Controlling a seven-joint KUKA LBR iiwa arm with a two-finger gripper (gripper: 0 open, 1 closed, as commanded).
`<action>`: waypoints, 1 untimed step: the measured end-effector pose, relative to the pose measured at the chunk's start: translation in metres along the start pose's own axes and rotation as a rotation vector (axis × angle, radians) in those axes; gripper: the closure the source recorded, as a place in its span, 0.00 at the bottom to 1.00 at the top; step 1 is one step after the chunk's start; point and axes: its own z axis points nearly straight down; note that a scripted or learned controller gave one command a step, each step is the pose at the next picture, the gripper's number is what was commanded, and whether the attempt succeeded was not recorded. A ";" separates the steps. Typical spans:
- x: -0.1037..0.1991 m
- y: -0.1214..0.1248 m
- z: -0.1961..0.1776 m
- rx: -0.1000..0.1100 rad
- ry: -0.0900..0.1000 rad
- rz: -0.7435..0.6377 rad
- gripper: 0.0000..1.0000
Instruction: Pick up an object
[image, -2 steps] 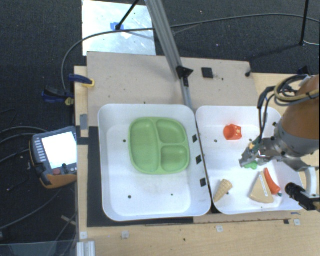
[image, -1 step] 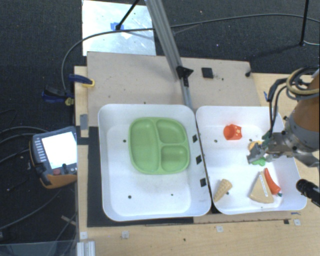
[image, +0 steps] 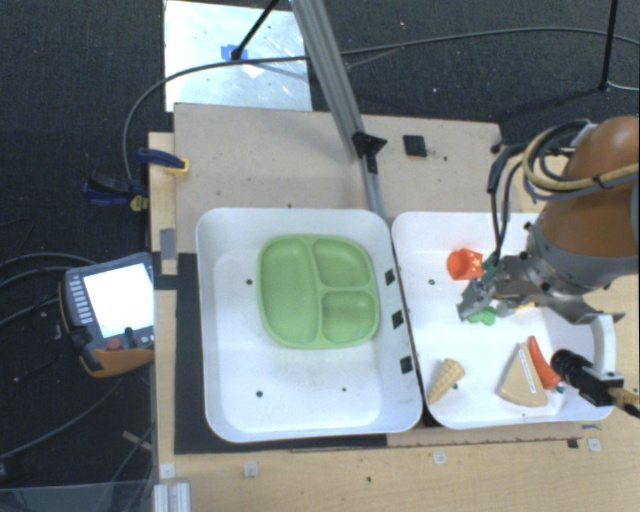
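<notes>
Two shallow white bins with rounded corners sat side by side on a pale board bench (image: 300, 150). The left bin (image: 230, 400), at the centre of the frame, held a matte green plastic plate (image: 318, 290) with rounded corners, moulded into three compartments: one tall section on its left and two smaller ones stacked on its right.

The right bin (image: 425, 300), toward the right edge, carried the small objects. A glossy orange rounded piece (image: 463, 264) lay in its upper part. Just below and to the right of it a small green object (image: 485, 318) peeked out, touching or directly under the gripper (image: 478, 303). Whether the jaws were spread or closed on anything could not be told, as the dark grey metal wrist hid them.

Toward the bin's lower edge lay a tan waffle-textured cone (image: 446, 379), tilted with its tip to the lower left. Right of it rested a beige wedge-shaped slice (image: 522, 381) with a red strip (image: 541, 362) along its upper right side.

The arm (image: 590, 220) came in from the right, its smooth orange band above a grey housing, with looped black and yellow cables.
</notes>
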 end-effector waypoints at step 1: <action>0.051 0.012 -0.003 0.000 0.000 0.000 1.00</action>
